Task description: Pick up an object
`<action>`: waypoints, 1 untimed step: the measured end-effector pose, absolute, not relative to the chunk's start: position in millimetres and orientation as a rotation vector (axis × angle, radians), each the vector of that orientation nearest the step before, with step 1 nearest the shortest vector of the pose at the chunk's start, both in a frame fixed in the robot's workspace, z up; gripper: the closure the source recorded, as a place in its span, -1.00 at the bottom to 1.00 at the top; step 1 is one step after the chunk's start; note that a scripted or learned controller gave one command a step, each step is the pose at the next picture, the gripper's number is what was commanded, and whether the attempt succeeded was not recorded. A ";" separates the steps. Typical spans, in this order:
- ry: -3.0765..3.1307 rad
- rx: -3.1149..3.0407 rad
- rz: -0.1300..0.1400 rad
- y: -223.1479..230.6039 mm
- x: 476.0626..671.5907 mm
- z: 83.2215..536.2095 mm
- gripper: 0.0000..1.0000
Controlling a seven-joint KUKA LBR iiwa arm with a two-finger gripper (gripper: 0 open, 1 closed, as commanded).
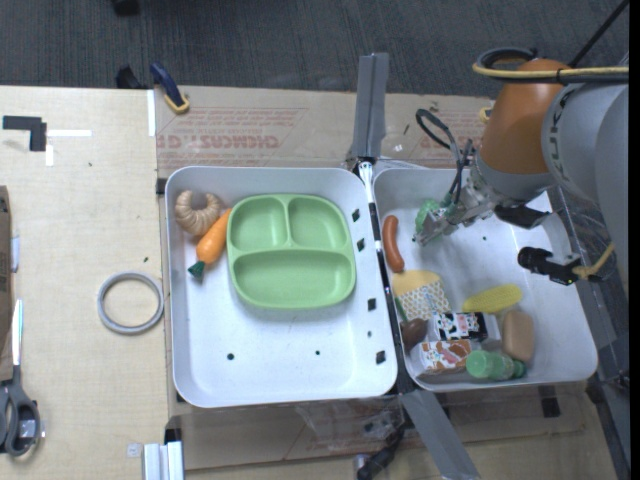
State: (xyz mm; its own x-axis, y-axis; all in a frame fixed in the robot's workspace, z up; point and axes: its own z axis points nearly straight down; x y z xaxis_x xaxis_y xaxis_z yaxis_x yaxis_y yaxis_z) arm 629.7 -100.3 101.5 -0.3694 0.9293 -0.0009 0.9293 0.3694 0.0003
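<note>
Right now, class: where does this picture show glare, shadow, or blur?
Camera view: even overhead light, soft glare on the green divided plate and on the right bin's white floor; faint shadow under the arm beside the gripper; the gripper itself looks slightly blurred, its small parts hard to tell; the left bin is sharp.

Dark grey carpet floor point(250, 18) beyond the bench, pale wooden benchtop point(75, 228), brown cardboard sheet point(260, 128) under the bins

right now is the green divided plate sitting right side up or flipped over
Right side up. The green divided plate lies flat in the left bin, its three hollow compartments facing the camera.
</note>
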 end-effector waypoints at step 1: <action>2.457 1.958 -0.002 -17.7 647.1 191.5 1.00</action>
